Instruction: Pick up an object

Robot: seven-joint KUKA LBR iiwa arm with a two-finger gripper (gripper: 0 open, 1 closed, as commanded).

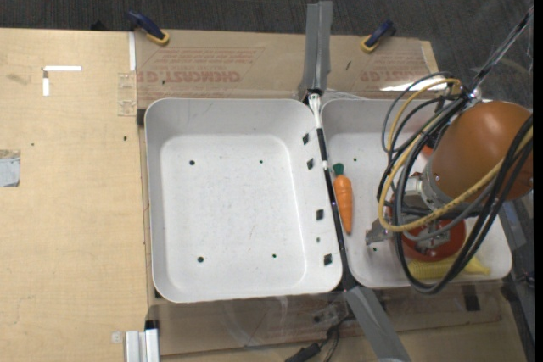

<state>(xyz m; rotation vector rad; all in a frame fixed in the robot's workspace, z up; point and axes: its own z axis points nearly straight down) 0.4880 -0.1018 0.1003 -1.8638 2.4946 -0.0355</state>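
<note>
Orange carrot point(342, 197) lies untouched; my gripper point(422, 240) hovers over the right bin point(363, 267), grip state unclear; next, descend accurately.

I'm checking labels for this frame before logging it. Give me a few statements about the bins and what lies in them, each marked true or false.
1. A toy carrot lies in the right bin, close to the wall shared with the left bin. True.
2. The carrot lies in the left bin. False: it is in the right bin, beside the divider.
3. The arm hangs over the right bin. True.
4. The carrot is clamped in the claw. False: it lies apart from the arm, on the bin floor.
5. A red object and a yellow one sit under the arm in the right bin. True.
6. Two clamps sit on the bench's far edge. True.
</note>
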